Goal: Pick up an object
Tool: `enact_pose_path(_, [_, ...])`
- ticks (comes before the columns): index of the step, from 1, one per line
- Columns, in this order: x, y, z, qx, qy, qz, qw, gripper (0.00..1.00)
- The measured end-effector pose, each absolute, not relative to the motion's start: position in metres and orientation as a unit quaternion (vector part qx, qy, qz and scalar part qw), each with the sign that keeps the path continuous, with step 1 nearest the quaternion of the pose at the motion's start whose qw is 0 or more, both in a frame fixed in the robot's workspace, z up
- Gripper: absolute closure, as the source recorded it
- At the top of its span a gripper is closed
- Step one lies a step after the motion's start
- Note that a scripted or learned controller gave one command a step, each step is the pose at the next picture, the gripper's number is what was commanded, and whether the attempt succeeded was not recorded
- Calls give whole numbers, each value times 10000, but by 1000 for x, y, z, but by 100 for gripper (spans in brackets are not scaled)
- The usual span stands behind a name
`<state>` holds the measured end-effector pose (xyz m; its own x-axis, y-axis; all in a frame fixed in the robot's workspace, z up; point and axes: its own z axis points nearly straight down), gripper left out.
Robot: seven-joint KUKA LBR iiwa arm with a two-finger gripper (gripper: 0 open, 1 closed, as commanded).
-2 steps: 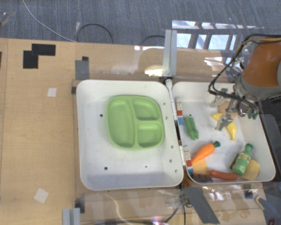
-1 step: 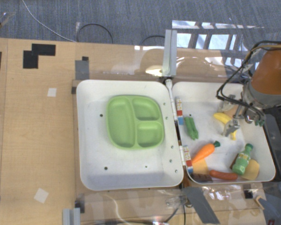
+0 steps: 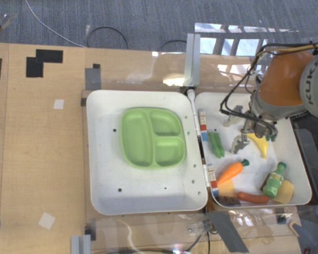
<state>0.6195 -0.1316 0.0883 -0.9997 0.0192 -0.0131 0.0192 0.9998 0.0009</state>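
Green divided plate [image 3: 152, 137] in left bin [image 3: 103, 194]; toy foods in right bin [image 3: 303, 187]; jaws' state unclear.

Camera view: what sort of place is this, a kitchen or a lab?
Most likely a robot lab bench: two white bins on a wooden bench, a robot arm over toy food such as a carrot, and loose cables.
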Motion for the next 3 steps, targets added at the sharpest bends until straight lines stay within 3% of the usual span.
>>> enact_pose_path(1, [513,-158,91,-541,9985,-21,71,0])
enact_pose_path(2, [591,-96,89,229,9997,1,89,0])
enact_pose_path(3, [610,-147,88,1390,9903,5,57,0])
